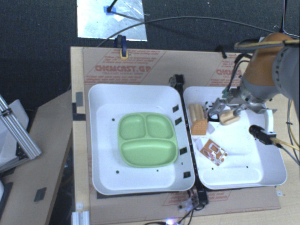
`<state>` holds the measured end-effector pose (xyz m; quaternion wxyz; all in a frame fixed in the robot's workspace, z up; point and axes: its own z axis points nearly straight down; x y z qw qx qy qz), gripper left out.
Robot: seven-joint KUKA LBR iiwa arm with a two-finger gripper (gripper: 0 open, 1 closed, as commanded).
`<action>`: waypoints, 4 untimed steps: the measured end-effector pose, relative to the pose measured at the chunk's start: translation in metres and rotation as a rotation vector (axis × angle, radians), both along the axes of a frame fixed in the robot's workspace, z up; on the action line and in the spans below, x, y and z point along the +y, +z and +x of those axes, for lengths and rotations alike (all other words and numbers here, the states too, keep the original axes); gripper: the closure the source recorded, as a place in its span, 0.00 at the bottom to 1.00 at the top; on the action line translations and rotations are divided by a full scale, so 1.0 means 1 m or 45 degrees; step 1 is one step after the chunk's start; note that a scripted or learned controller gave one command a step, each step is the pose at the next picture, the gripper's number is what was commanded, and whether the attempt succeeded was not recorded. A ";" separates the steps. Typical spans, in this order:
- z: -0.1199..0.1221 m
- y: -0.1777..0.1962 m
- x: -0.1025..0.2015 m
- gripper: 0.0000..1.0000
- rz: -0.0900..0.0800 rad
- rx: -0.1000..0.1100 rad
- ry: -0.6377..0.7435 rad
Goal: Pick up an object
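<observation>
Right bin: tan wooden block against left wall; pale rounded piece near centre; orange-and-white patterned packet lying flat below.

Grey arm, orange band, metal-grey wrist, black cables

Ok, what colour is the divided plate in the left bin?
Light green, plain, no pattern. The plate shows best in the camera view.

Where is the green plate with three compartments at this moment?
In the camera view, the green plate lies flat in the middle of the left bin. The wooden blocks and the gripper are in the right bin.
</observation>
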<state>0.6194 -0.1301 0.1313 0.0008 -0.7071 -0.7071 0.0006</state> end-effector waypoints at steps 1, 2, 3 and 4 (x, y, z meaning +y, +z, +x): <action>0.002 0.014 -0.001 1.00 -0.002 -0.009 -0.001; 0.007 0.063 -0.009 1.00 -0.003 -0.011 -0.002; 0.002 0.109 -0.010 1.00 -0.002 -0.010 0.002; 0.003 0.138 -0.010 1.00 -0.002 -0.009 0.005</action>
